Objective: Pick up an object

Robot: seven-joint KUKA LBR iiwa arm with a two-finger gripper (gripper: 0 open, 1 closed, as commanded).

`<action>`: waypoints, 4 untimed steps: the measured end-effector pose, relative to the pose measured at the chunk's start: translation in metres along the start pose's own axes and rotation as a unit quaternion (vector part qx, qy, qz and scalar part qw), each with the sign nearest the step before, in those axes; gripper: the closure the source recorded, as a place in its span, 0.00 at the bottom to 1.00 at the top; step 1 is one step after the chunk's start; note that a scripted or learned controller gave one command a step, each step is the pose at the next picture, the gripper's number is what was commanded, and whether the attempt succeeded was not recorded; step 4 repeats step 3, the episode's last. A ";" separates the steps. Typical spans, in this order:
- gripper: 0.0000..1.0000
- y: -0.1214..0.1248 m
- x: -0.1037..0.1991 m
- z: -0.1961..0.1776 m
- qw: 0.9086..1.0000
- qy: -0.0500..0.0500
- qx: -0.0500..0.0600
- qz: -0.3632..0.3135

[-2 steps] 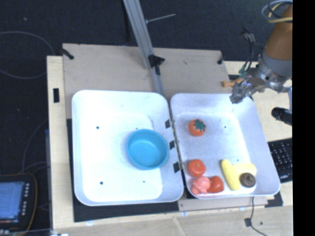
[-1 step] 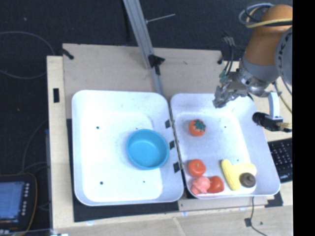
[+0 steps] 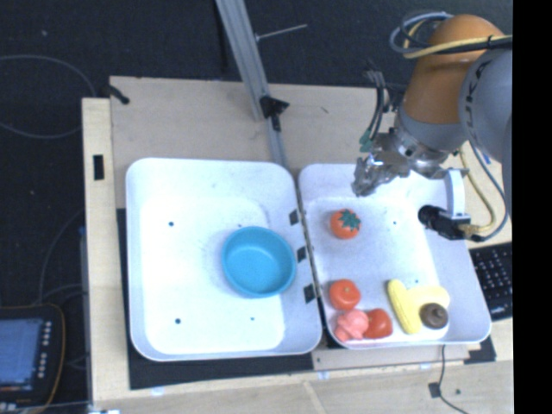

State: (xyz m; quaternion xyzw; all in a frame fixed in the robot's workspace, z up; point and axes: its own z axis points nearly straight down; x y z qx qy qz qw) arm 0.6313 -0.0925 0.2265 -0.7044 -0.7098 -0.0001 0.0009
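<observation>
1. Sitting at the near edge of the right bin [image 3: 448, 270], around 5 o'clock in the view, a pink toy [image 3: 351, 326] and a red piece [image 3: 378, 323] touch each other, with a yellow block [image 3: 402, 304] and its brown-capped end [image 3: 434, 316] just beside them.
2. An orange-red tomato [image 3: 345, 294] lies just behind the pink toy; a second tomato with a green top [image 3: 345, 223] rests farther back, apart from the rest.
3. In the left bin [image 3: 172, 197], toward 7 o'clock of centre, a blue bowl [image 3: 257, 261] stands upright near the shared wall.
4. The gripper [image 3: 369, 179] hangs over the far rim of the right bin, at about 2 o'clock, with nothing between its fingers; whether they are spread or closed I cannot tell.
5. Both bins rest on a pale wooden bench [image 3: 190, 110]; a grey metal rail [image 3: 246, 50] slants away toward 12 o'clock.
6. Beyond lies dark floor [image 3: 52, 24] with thin cables.
</observation>
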 end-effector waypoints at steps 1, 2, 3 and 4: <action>1.00 -0.019 0.058 -0.002 1.000 0.001 0.001 -0.001; 1.00 -0.026 0.109 0.005 1.000 0.000 0.002 0.000; 1.00 -0.037 0.163 0.009 1.000 0.000 0.004 -0.001; 1.00 -0.037 0.163 0.009 1.000 0.000 0.004 -0.001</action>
